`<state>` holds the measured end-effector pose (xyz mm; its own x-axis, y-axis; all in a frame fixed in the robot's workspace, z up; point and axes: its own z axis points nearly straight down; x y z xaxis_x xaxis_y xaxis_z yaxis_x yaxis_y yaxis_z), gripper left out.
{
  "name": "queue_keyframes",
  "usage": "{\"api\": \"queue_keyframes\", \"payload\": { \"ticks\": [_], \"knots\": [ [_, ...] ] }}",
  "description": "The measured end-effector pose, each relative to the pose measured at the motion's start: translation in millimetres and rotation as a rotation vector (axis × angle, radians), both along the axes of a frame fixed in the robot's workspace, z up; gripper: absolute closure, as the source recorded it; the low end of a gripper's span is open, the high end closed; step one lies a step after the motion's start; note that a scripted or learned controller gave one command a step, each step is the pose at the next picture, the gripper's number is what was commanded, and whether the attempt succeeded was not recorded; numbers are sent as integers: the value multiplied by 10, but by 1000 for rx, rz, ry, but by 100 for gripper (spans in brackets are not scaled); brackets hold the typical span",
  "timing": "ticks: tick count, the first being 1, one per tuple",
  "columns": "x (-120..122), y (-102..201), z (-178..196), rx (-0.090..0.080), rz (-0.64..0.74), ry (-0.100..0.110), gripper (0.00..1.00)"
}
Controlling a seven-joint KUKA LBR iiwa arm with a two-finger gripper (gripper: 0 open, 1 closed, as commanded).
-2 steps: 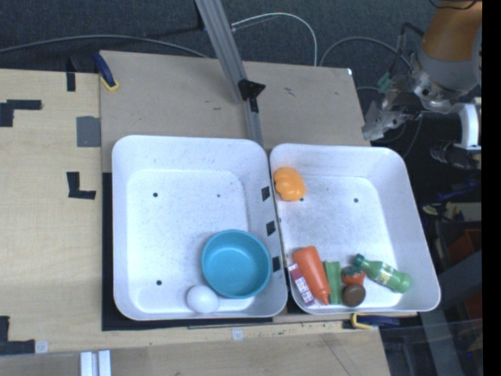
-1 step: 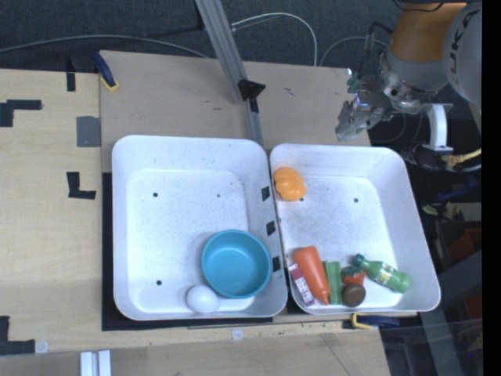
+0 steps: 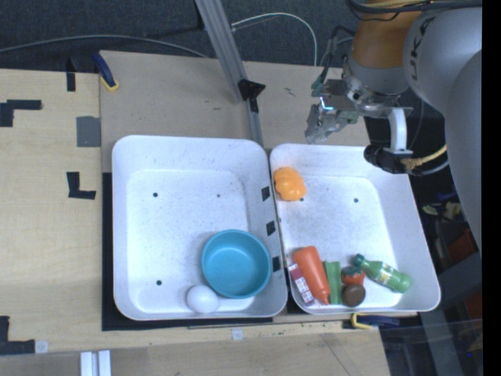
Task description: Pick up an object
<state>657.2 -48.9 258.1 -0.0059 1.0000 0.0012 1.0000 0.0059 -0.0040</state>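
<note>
Objects are sitting loose in two bins, waiting to be grabbed. Largest, the blue bowl is lying at six o'clock in the left bin, a white ball touching it. Smaller, an orange fruit is resting at eleven o'clock in the right bin. The gripper is hovering at its twelve o'clock rim, carrying nothing.
</note>
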Motion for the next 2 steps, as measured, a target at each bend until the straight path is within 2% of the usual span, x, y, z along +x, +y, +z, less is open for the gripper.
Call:
{"api": "queue_keyframes", "payload": {
  "ticks": [1, 2],
  "knots": [
    [88, 591, -191, 0, 1, 0, 100],
    [96, 1081, -173, 0, 0, -3, 100]
  ]
}}
